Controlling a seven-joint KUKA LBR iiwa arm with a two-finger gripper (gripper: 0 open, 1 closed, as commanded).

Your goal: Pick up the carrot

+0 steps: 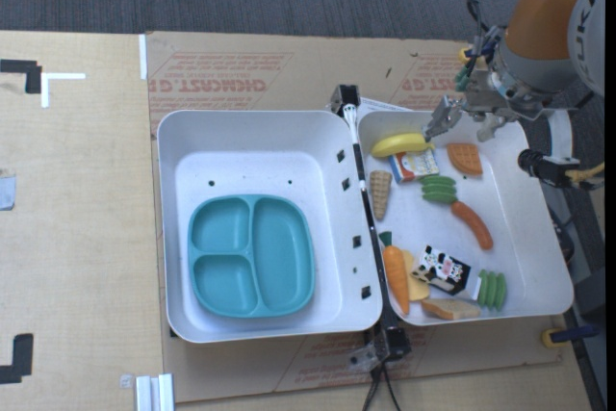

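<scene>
Lower hand (445, 122), finger state unclear, from upper right toward carrot (396, 278) at lower centre, gripping across its middle, clear of wall.

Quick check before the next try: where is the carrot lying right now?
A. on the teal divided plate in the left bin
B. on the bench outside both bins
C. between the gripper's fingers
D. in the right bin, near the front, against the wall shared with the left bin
D: the carrot lies in the right bin near its front, along the dividing wall, while the gripper is up by the banana.
</scene>
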